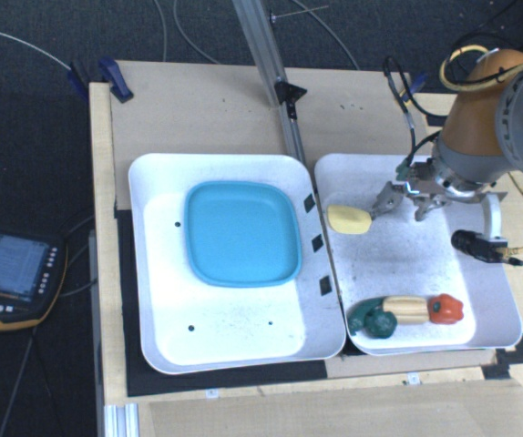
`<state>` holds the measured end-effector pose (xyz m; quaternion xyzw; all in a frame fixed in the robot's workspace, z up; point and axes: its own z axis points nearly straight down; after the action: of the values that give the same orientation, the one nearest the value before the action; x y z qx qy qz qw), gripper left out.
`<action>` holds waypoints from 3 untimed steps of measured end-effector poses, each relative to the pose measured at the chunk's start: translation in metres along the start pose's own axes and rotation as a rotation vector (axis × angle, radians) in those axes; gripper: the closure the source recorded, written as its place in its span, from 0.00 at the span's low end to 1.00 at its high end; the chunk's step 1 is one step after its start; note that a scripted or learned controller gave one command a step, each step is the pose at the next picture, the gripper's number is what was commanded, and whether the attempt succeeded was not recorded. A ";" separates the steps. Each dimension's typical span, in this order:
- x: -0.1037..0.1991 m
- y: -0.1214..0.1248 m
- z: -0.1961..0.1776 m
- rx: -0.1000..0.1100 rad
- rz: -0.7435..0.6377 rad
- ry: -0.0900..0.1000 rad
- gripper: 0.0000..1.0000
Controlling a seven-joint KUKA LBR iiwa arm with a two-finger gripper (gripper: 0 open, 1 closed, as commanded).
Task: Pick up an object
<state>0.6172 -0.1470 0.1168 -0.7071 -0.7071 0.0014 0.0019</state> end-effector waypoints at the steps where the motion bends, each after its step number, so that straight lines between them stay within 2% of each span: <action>1: 0.000 0.000 0.022 -0.003 0.000 0.000 0.00; 2: 0.000 0.001 0.010 -0.007 -0.001 -0.001 1.00; 3: 0.009 0.002 -0.037 -0.009 -0.001 -0.001 1.00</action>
<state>0.6195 -0.1378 0.1542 -0.7068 -0.7075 -0.0014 -0.0018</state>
